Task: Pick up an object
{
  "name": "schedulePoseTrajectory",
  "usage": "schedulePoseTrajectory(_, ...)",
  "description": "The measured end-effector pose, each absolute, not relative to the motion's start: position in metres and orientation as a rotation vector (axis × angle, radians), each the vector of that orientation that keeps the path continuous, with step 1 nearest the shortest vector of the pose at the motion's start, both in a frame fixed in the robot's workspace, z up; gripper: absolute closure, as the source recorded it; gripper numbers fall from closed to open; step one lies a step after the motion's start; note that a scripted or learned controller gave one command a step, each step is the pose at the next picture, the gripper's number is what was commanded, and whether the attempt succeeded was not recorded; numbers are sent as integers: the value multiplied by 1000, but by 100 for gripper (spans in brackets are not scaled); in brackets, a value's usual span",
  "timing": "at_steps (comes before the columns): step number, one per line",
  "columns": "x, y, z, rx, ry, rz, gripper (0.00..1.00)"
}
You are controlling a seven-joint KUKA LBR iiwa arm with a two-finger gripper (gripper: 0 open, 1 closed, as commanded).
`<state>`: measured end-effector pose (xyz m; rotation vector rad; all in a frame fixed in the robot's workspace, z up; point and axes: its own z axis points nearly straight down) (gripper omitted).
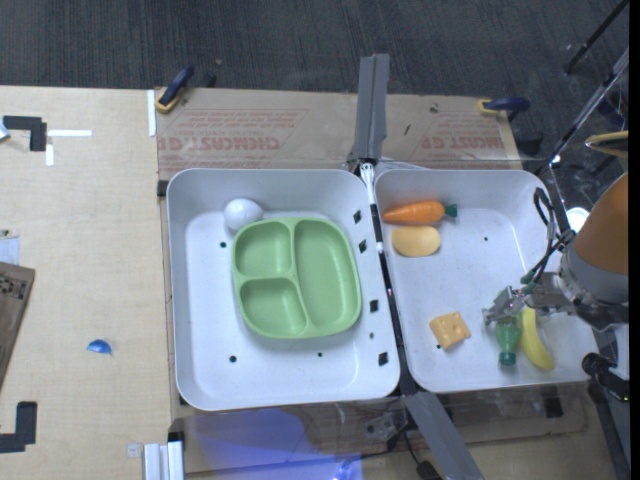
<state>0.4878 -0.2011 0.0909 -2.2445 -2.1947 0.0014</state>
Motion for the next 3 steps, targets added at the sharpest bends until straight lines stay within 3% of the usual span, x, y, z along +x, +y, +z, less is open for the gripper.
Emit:
schedulePoseTrajectory(1,489,-199,100,-2244,-2194,-2,100)
schedulePoseTrajectory(2,569,-159,195,-2423,-1999,5,100)
schedulePoseTrajectory(3,579,-89,226,-2470,-1940,6,100)
